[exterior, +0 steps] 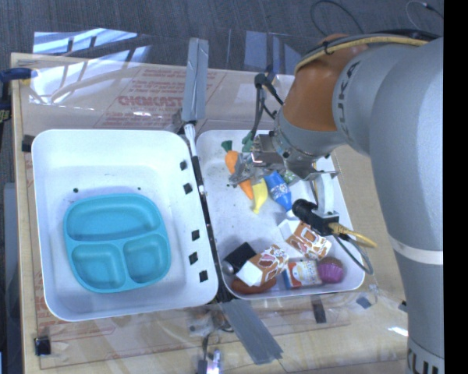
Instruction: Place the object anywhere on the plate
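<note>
A blue plate (117, 238) with three compartments lies in the left bin (54, 150). My gripper (248, 170) hangs low over the upper part of the right bin (218, 150). It is right among an orange carrot-like piece (232, 160), a yellow piece (260, 195) and a blue bottle-like piece (279, 190). The wrist hides much of these pieces, and I cannot make out whether any of them sits in the gripper.
Along the right bin's near edge lie a black block (239, 254), several printed red-and-white packets (308, 242) and a purple piece (331, 269). A ridge with black clips (196, 209) divides the two bins. The grey arm (390, 131) covers the right side.
</note>
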Tool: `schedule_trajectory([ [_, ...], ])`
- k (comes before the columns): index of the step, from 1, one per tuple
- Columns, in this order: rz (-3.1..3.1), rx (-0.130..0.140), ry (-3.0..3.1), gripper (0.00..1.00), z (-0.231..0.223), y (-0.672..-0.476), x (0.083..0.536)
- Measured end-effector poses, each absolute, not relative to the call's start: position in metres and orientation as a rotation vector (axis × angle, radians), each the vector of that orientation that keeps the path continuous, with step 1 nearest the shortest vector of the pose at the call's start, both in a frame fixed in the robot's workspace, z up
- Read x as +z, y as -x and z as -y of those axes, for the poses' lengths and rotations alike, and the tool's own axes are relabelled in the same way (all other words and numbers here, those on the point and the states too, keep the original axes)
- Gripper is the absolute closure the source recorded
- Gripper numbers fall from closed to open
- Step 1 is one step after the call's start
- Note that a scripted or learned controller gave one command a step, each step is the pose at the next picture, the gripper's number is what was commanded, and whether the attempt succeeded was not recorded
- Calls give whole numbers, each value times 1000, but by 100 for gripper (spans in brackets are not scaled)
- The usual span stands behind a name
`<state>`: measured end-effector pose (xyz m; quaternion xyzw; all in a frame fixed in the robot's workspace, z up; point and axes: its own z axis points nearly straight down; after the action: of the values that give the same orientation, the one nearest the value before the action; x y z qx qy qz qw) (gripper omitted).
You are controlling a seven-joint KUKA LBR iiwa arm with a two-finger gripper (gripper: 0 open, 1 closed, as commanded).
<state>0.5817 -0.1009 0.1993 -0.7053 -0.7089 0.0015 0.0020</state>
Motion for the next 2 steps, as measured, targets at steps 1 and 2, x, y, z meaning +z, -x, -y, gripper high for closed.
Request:
schedule_trajectory([
  [1,2231,8,2202,100,100,-582,208],
  [2,2370,6,2055,100,28,-561,199],
])
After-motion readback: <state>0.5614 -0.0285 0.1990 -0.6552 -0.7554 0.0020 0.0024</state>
